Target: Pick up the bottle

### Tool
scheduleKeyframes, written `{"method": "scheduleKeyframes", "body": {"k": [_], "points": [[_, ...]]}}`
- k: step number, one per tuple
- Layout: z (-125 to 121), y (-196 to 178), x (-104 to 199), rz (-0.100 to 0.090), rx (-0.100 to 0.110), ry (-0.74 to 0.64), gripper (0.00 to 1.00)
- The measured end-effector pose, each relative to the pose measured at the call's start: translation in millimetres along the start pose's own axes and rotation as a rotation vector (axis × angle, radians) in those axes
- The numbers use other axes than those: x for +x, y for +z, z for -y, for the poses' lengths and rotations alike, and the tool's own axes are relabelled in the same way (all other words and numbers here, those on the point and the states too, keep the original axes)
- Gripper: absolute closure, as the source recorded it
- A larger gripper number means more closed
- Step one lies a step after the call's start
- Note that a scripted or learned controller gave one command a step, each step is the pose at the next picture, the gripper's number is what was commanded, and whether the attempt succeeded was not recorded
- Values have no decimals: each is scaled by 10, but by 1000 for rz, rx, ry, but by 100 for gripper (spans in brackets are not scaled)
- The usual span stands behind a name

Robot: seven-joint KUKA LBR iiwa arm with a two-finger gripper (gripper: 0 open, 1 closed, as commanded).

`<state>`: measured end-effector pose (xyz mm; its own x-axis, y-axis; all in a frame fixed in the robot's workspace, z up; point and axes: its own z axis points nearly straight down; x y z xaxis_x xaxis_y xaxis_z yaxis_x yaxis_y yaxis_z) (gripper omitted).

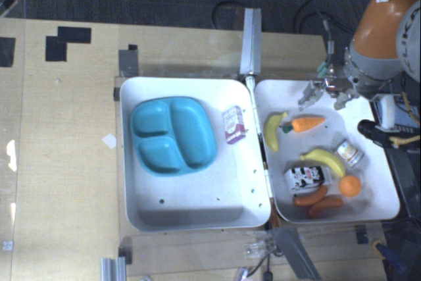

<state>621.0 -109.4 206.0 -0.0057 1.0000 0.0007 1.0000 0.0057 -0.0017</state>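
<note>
- The pincer [327, 94] hangs over the far part of the right bin [283, 92], its two fingers spread wide apart with nothing between them.
- The bottle [349, 154], a small one with a pale label, lies on its side toward the right of that bin, nearer than the pincer and well apart from it.
- A carrot [306, 123] lies just near of the pincer, between it and the bottle's side of the bin.
- A banana [324, 160] lies just left of the bottle, almost touching it; an orange [350, 186] sits just near of the bottle.
- A second banana [273, 131] lies at the left of the right bin, beside the carrot's green end.
- A black-and-white carton [306, 177] sits left of the orange, with two sausages [316, 201] along the near edge.
- The left bin [191, 214] holds a blue divided plate [173, 134] and a small purple-and-white carton [233, 124] to its right.
- Both bins rest on the wooden desk [59, 161].
</note>
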Motion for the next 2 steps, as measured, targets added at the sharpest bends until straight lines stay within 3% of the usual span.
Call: {"method": "scheduleKeyframes", "body": {"k": [1,2], "points": [[-450,1130,-49,1,-2,207,0],[-472,1187,93,1,9,585,0]]}}
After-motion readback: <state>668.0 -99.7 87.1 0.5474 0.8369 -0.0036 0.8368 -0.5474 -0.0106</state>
